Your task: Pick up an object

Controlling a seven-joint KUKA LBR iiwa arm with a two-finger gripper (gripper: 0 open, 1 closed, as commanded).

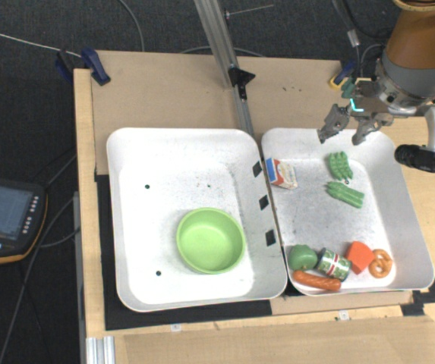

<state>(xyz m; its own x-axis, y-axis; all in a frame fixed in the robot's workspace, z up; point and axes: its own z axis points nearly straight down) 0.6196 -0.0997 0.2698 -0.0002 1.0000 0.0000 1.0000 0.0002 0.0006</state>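
Observation:
My gripper (348,133) hangs open over the far edge of the right bin (308,211), with nothing between its fingers. Just below it lie two green toy pieces, one (339,165) nearer the gripper and one (345,195) a little closer to the camera. A small red and white carton (282,174) lies to the left of them. At the bin's near edge sit a green pepper (302,257), a small can (332,265), a red sausage (316,281), an orange block (359,255) and a pretzel (381,263).
The left bin (141,196) holds a light green bowl (210,240). A metal pole (221,36) slants across the bench behind the bins. Black clips (263,201) sit on the seam between the bins. A pendant (4,218) lies on the floor at the left.

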